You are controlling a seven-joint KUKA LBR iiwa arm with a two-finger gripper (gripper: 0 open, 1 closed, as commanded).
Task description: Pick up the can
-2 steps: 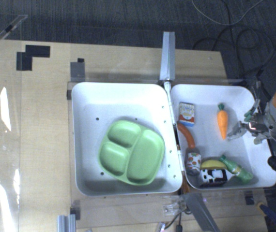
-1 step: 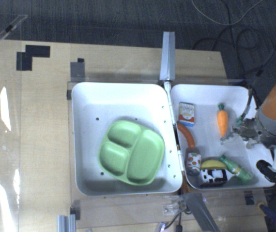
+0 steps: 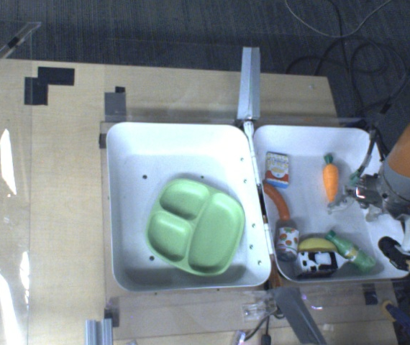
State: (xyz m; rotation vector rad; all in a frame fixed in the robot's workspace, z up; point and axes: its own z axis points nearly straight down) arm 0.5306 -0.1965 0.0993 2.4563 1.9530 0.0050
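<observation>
A green divided plate (image 3: 196, 226) lies in the left bin (image 3: 129, 192); carrot (image 3: 330, 179), banana (image 3: 315, 244) and green bottle (image 3: 350, 252) share the right bin (image 3: 306, 139).

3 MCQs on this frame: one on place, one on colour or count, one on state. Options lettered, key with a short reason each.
1. Where is the can?
A. in the left bin
B. in the right bin, by the divider, near its front
C. on the bench outside the bins

2. What colour is the divided plate?
A. green
B. red
C. blue

3. How does the plate lie?
A. alone in the left bin
B. stacked on the can
C. straddling both bins

Key:
1 B: the can stands just right of the divider, beside the banana.
2 A: it is pale green all over.
3 A: nothing else lies in that bin.
</observation>
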